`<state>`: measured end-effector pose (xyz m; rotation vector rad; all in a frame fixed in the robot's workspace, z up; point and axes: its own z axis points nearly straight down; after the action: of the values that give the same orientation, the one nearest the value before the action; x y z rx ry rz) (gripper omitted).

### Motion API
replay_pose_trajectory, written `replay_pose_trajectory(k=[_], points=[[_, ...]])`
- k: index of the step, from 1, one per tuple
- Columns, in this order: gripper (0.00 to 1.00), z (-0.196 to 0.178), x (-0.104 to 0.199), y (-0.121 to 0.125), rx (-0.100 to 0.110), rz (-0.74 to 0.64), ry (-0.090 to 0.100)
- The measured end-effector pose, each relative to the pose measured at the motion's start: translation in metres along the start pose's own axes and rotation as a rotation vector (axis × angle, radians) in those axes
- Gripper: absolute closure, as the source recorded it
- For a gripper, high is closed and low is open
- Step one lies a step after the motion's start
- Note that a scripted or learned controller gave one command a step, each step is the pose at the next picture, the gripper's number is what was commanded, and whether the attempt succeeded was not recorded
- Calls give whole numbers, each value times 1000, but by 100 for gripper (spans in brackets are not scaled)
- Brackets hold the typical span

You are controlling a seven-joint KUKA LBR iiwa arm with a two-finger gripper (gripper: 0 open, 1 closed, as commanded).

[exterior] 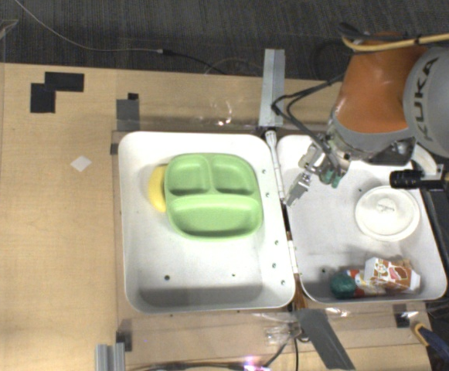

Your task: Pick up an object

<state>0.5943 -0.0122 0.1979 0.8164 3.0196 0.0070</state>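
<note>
My gripper (301, 178) hangs over the upper left part of the right bin (317, 238), close to the wall between the two bins. Its fingers stand open with nothing between them. In the same bin a white round bowl (386, 212) sits to the right of the gripper. A small red-and-white pouch (388, 275) lies along the front wall, with a dark green round piece (342, 285) at its left end. The left bin (201, 277) holds a green divided plate (212, 194), and a yellow object (156, 189) pokes out from under the plate's left edge.
The arm's orange band and grey wrist (379, 91) overhang the back right of the right bin. A metal post (272, 83) stands behind the bins' shared wall. Black cables (301, 99) run near the wrist.
</note>
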Motion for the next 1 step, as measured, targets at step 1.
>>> replay_pose_trajectory(k=[1], points=[[0,18,-44,-121,5,-191,4]])
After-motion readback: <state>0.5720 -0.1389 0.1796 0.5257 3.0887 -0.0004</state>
